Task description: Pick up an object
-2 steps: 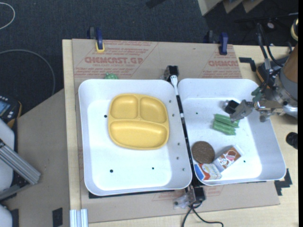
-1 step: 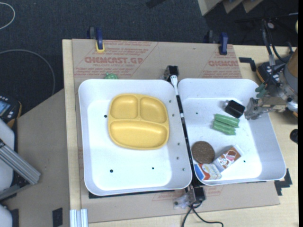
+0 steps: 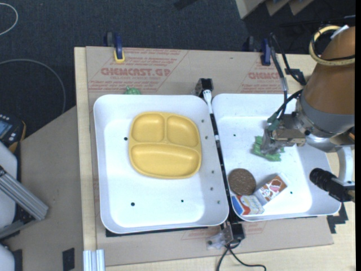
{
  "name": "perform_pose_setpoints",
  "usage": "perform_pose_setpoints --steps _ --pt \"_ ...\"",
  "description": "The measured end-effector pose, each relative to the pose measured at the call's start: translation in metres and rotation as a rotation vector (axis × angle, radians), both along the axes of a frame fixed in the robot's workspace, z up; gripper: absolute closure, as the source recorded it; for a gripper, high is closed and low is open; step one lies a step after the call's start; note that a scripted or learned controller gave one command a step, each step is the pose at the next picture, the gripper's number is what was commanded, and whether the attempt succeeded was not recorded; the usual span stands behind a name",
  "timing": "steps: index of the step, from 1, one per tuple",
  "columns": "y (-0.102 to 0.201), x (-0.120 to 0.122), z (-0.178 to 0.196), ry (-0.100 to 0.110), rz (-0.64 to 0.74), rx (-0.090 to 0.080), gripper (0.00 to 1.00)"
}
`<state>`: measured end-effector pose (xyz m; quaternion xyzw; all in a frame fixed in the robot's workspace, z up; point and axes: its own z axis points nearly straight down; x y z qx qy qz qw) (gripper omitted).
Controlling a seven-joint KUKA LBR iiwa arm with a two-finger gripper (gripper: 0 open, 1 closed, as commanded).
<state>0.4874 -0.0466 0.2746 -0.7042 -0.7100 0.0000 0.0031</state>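
A brown board [image 3: 169, 66] printed with red lettering lies on the bench and bears two shallow white bins side by side. It is held by blue clamps [image 3: 118, 47] at its far edge. Around it is dark carpet [image 3: 84, 10] with a thin white cable [image 3: 39, 72] looping over it, and a metal rail [image 3: 22, 199] shows at the left edge.

The left bin [image 3: 113, 179] holds a yellow divided plate [image 3: 165, 144], lying flat toward its far half.

In the right bin [image 3: 237, 117] the arm [image 3: 333, 78] reaches in from the right, and the gripper [image 3: 274, 145] is low over a small green object [image 3: 266, 150] near the middle of the bin. The green object sits right under the fingertips; whether the fingers are spread or pinching it cannot be told from this slant.

Near the front of the same bin lie a round brown disc [image 3: 242, 180] and, just beside it, a small carton [image 3: 260, 195] in white, red and blue, lying against the front rim
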Motion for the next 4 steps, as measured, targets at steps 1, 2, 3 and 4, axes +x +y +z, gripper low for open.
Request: perform_pose_setpoints --steps 1,2,3,4 --pt "0.041 -0.007 0.045 -0.010 -0.002 -0.003 1.00" --pt "0.103 -0.007 0.118 -0.014 0.000 -0.001 1.00" --pt "0.120 -0.009 0.054 0.004 -0.006 -0.005 1.00" --pt "0.152 -0.007 0.129 -0.013 -0.004 -0.002 1.00"
